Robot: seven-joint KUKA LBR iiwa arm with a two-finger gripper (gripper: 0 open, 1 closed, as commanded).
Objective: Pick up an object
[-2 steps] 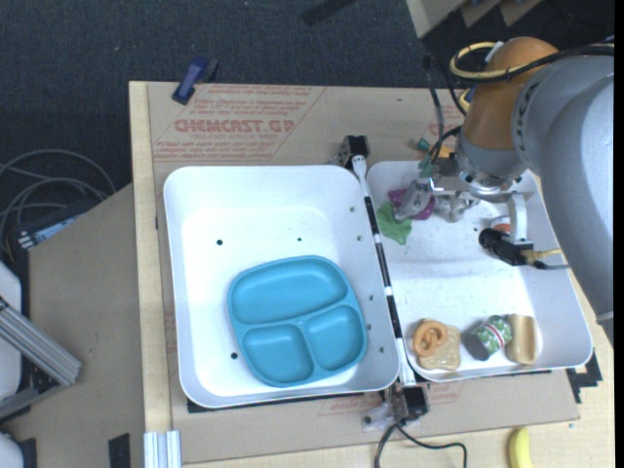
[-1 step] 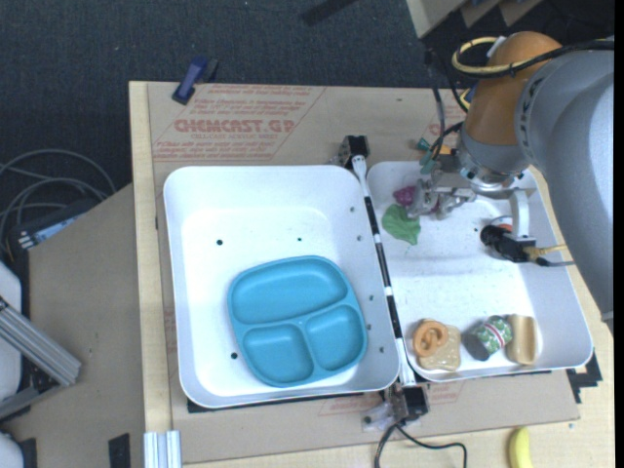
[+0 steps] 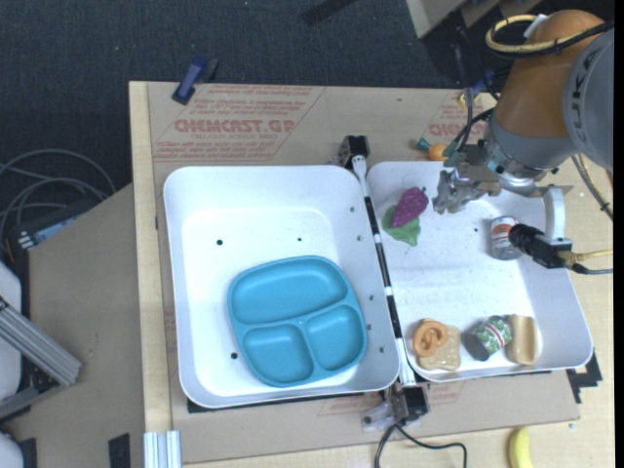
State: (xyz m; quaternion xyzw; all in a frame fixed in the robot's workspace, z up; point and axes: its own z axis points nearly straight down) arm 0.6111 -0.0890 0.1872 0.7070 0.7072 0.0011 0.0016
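In the right bin (image 3: 458,295), a purple bunch of grapes with green leaves (image 3: 408,214) lies near the far left corner. My gripper (image 3: 450,195) hangs just to the right of the grapes, above the bin's far part, with nothing seen between its fingers. A small can (image 3: 502,237) stands at the right side. Along the near edge lie a tan bagel-like piece (image 3: 435,344), a dark round can with a green label (image 3: 490,335) and a beige piece (image 3: 525,338).
The left bin (image 3: 195,222) holds a blue sectioned plate (image 3: 295,318). A black clip (image 3: 353,150) sits where the two bins meet at the far side. A black cable connector (image 3: 538,246) hangs off the arm over the right bin's right side.
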